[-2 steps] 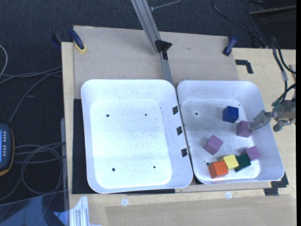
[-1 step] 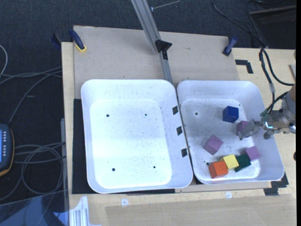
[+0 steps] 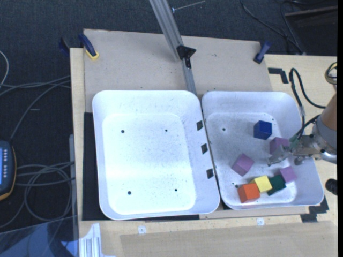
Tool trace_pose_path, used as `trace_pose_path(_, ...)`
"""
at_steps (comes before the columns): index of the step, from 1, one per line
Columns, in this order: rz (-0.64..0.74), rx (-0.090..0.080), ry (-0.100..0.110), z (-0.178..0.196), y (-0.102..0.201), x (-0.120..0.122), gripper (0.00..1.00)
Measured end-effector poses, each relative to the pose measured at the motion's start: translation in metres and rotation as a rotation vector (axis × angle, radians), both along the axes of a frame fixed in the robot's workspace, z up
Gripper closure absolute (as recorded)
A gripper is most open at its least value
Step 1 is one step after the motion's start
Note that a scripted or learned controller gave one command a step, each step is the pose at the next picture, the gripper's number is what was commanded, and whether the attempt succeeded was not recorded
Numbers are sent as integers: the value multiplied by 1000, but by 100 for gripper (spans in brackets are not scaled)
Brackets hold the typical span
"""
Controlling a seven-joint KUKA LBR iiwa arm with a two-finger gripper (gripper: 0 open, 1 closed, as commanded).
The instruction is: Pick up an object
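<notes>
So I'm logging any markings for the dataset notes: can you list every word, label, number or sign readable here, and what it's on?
None can be read.
The blocks in the right bin (blue block, yellow block, orange block) show plain faces.
The dark device at the left edge has small light marks, too blurred to read.
The black tabs between the bins carry no text.

Counter on dark carpet

A pale wooden counter [image 3: 161, 58] is set on dark carpeted floor [image 3: 37, 15]. Loose cables [image 3: 32, 170] are seen at the left, and a metal rail [image 3: 169, 25] is clamped at the far edge.
</notes>
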State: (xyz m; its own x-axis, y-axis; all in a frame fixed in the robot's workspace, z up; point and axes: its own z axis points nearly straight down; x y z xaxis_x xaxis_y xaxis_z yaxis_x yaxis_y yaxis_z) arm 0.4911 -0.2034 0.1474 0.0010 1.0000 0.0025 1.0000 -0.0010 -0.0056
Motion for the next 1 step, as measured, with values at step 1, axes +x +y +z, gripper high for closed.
trace_pose_path(1, 2, -2, -8, 14, 0, 2, 100)
